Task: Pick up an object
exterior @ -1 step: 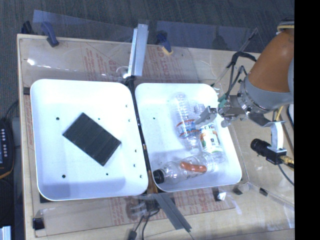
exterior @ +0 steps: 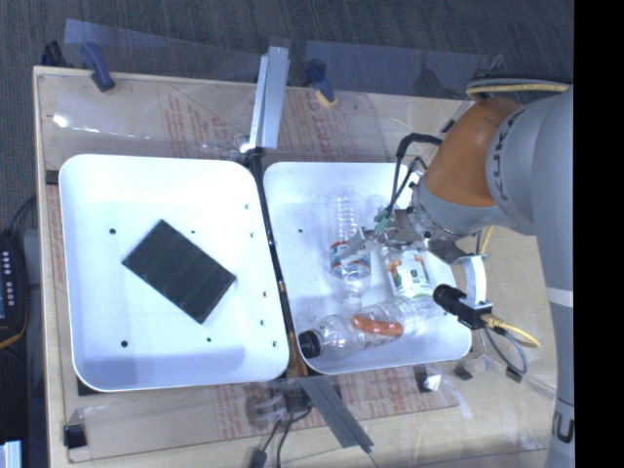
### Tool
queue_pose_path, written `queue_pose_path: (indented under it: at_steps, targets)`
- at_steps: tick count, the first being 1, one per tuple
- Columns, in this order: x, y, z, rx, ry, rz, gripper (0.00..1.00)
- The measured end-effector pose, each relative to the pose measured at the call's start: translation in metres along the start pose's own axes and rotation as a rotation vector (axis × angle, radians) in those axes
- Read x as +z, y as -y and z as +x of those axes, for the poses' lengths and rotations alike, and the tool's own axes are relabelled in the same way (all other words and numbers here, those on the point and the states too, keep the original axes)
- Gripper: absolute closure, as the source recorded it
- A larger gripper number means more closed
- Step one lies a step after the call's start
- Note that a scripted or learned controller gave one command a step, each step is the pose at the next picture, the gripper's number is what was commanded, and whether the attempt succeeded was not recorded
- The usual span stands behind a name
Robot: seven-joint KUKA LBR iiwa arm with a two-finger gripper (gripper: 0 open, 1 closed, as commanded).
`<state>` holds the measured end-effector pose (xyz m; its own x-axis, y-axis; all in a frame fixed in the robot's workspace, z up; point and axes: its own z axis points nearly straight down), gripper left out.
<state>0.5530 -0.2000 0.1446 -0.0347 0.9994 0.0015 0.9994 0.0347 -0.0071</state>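
The right bin [exterior: 292, 261] holds several items. A clear plastic bottle [exterior: 349, 220] with a red and green label lies near its middle. Beside it to the right is a small white bottle [exterior: 409, 274] with a green label. Along the front wall lies another clear bottle [exterior: 375, 327] with something orange inside and a black cap [exterior: 310, 342]. My gripper [exterior: 376, 236] is low in this bin, just right of the labelled clear bottle and above the white one. The grey wrist with its orange band [exterior: 466, 169] hides whatever is under it.
The left bin [exterior: 88, 193] holds a flat dark grey rectangular pad [exterior: 178, 270]. A metal bar [exterior: 267, 96] rises behind the divide between the bins. A black fitting with a yellow cable [exterior: 466, 306] hangs at the right bin's front right corner.
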Motion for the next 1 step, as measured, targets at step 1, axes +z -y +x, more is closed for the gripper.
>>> queue_pose_path:
  at_steps: [1]
  targets:
    - [0.0534,-0.0163,0.029,-0.019,0.001,-0.002,0.0]
